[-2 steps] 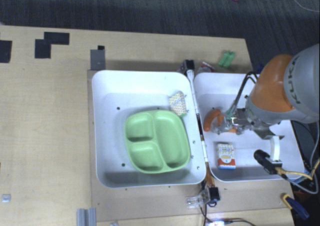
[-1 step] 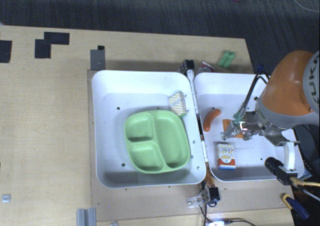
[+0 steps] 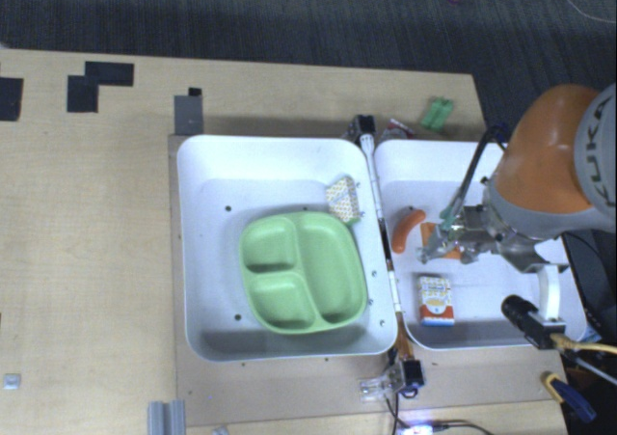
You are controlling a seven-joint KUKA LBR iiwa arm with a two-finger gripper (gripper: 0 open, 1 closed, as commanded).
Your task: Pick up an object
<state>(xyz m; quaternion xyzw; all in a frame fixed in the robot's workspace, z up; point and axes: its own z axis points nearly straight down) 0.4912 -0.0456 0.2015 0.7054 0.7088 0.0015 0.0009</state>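
Orange hot dog (image 3: 408,228) lay tilted in right bin, near its left wall. Small juice carton (image 3: 436,300), white w/ orange and blue print, lay flat just below, nr front wall.

Tool (image 3: 436,248) fingertips too small, blurred.

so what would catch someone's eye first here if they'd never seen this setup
Probably the green divided tray lying in the left bin, the largest patch of colour. Next, the arm's orange band at the right, with its hand low over the right bin, close to an orange sausage-shaped piece and a small carton.
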